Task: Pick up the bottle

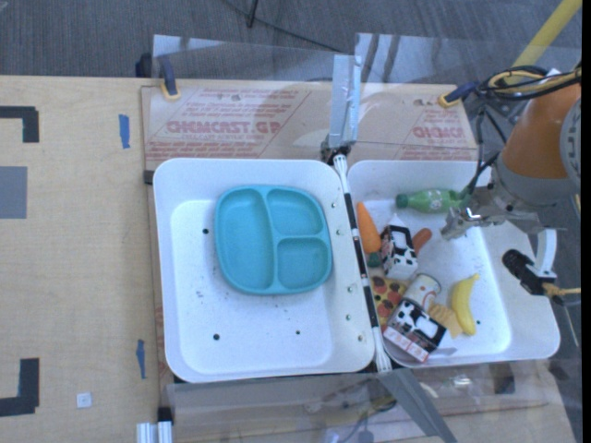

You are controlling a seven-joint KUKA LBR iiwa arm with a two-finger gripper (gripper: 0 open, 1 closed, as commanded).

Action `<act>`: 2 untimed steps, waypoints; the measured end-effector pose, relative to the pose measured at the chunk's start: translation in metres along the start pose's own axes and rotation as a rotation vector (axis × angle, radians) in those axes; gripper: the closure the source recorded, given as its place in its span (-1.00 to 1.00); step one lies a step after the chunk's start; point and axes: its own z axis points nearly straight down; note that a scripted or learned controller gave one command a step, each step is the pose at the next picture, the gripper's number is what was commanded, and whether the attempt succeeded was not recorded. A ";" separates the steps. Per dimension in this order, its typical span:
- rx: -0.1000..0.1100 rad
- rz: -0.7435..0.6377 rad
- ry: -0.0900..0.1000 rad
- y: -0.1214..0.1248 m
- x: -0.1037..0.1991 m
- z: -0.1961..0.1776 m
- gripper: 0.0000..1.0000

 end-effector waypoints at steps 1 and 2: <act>-0.003 0.024 -0.002 0.049 0.029 -0.170 1.00; -0.017 -0.111 -0.008 0.065 -0.017 -0.011 1.00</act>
